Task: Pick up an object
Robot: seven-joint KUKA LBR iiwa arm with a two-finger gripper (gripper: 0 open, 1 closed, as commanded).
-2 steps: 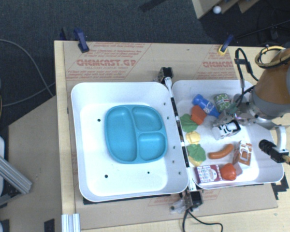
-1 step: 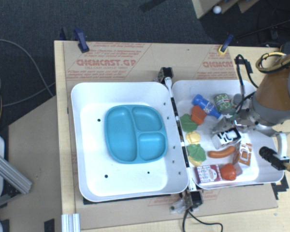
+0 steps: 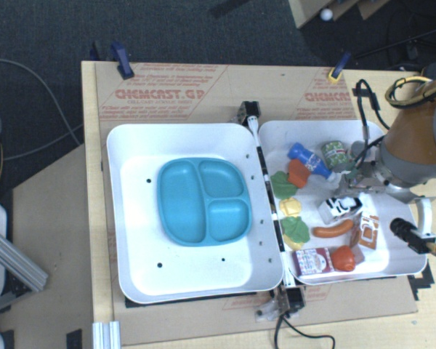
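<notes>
The black-and-white object [image 3: 341, 206] lay in the right bin [image 3: 400, 267], and it looked the likeliest target, since the gripper [image 3: 351, 187] hung directly over it, at or just above its upper edge. Taking that object as the landmark, an orange sausage [image 3: 334, 230] lay just below it, its long axis running roughly left to right; a red tomato-like piece [image 3: 344, 258] and a printed carton [image 3: 312, 261] sat further below, near the bin's lower wall. A small orange-and-white packet [image 3: 368, 232] lay below and to its right. To the left were a yellow piece [image 3: 290, 208] and green leafy pieces [image 3: 283, 185], and above-left were a red block [image 3: 299, 173], a blue bottle [image 3: 308, 158] and a green can [image 3: 334, 154]. The left bin [image 3: 123, 195], well off to the left, held a blue divided plate [image 3: 203, 200]. The arm came in from the right, so the object lay almost straight under the wrist, slightly toward the left. Whether the gripper was spread or closed could not be told from this angle, and nothing was visibly held. In my judgement the coming move turned on a short vertical descent, not sideways travel.
</notes>
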